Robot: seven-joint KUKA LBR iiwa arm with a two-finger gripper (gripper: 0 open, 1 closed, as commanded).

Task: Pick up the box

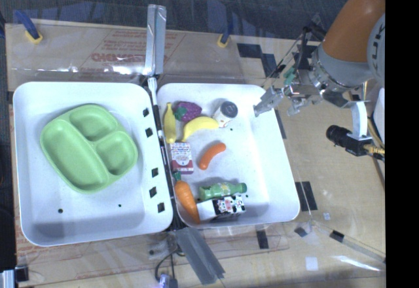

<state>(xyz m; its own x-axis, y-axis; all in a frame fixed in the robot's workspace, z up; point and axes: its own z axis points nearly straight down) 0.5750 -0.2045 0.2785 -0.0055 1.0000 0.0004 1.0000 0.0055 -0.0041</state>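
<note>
1. Well, the box (pixel 181 157), small and red, lies flat at nine o'clock in the right bin (pixel 278 179), hard by the dividing wall.
2. The pincer (pixel 281 98) hangs over the bin's two o'clock rim; whether it is apart or together, I cannot tell.
3. Crowding looks the likeliest trouble: banana (pixel 200 125) at twelve of the box, carrot (pixel 186 200) at six, so a finger could catch either.
4. That wall may block a finger, spoiling the grip.

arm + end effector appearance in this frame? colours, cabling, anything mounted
Grey arm with a broad orange band above the wrist. The end effector is slim grey metal with thin cables and small fittings behind it. A black cylindrical part sits below the wrist by a white bracket.
</note>
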